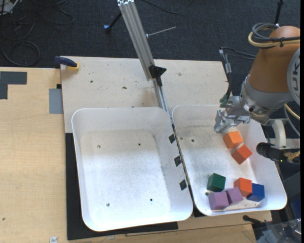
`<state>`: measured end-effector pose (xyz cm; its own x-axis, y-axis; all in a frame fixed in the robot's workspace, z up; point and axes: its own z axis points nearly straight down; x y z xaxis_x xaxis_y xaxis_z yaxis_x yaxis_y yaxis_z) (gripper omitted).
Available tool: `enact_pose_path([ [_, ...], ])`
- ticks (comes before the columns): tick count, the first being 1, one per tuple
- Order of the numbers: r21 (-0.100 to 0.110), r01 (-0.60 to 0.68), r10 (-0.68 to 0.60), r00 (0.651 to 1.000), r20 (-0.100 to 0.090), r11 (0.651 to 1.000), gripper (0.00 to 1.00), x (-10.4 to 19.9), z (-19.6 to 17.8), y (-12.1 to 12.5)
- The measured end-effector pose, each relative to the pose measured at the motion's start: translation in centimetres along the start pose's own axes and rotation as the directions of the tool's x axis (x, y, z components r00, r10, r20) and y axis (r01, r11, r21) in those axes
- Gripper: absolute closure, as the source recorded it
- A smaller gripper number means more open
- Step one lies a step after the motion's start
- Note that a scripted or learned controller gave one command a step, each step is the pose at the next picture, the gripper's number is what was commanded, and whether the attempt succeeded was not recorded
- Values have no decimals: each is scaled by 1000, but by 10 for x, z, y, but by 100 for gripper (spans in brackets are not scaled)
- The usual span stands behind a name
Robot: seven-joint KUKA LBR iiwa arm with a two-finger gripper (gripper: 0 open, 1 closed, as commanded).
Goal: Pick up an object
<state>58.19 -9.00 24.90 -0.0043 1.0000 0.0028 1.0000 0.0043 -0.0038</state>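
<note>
My gripper (226, 122) hangs in the right bin (202, 151), just beside an orange block (233, 138); whether it is open I cannot tell; the block looks light, stiff, flat-sided; I judge opposite faces the best hold.

Blocks (233, 186) in right bin (195, 186); gripper (224, 123) just behind nearest block (233, 138).
</note>
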Motion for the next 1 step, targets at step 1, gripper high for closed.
enact_pose_path([
  [1,-2,0,0,1000,1,1000,100,51,-5,4],
])
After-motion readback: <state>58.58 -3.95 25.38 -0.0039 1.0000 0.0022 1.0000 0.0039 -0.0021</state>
